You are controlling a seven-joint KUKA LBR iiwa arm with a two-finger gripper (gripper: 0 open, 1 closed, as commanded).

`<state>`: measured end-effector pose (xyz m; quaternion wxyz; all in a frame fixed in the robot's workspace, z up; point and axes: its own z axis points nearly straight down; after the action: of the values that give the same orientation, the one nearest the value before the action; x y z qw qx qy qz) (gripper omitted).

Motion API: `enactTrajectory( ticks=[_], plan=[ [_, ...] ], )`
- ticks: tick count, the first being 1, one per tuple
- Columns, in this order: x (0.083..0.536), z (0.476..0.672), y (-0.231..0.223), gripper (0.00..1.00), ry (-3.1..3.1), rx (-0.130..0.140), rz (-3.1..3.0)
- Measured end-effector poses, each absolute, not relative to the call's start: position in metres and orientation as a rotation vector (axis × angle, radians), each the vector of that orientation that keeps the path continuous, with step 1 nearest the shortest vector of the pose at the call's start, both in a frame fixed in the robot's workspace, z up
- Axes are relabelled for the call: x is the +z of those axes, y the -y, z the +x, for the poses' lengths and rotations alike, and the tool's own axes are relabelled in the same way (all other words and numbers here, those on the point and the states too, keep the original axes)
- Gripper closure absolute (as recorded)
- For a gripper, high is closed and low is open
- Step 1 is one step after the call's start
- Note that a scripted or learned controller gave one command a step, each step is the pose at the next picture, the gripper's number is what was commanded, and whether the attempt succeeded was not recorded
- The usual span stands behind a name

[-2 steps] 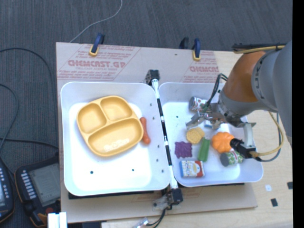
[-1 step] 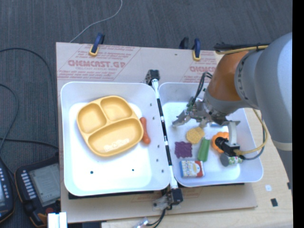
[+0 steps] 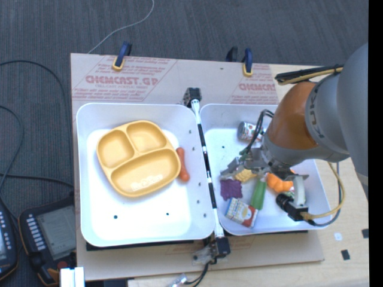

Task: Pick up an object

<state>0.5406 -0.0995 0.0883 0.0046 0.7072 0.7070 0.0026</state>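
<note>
My gripper point(image 3: 239, 168) is low in the right bin point(image 3: 317, 211), over the cluster of small objects at its middle. Right under it lies a yellow waffle-like piece point(image 3: 243, 176). A purple piece point(image 3: 231, 189) lies just in front of it, and a green stick-shaped object point(image 3: 258, 195) lies to its right. A small printed carton point(image 3: 240, 212) rests near the bin's front wall. An orange piece point(image 3: 277, 183) and a white object point(image 3: 298, 192) sit beside the wrist. A silver can point(image 3: 246, 130) lies behind the gripper.
The left bin point(image 3: 143, 220) holds a yellow divided plate point(image 3: 139, 157) with an orange carrot-like stick point(image 3: 182, 164) at its right edge. A black-and-white divider rail point(image 3: 205, 160) runs between the bins. The arm covers the right bin's far right part.
</note>
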Motion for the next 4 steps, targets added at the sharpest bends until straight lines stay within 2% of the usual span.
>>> enactTrajectory(
  ticks=[1, 2, 4],
  plan=[
    [0.099, 0.541, 0.099, 1.0, -2.215, 0.01, 2.215],
    [0.185, 0.535, 0.028, 1.0, -2.224, 0.001, 2.219],
    [0.204, 0.536, 0.027, 1.0, -2.225, 0.001, 2.217]
  ],
)
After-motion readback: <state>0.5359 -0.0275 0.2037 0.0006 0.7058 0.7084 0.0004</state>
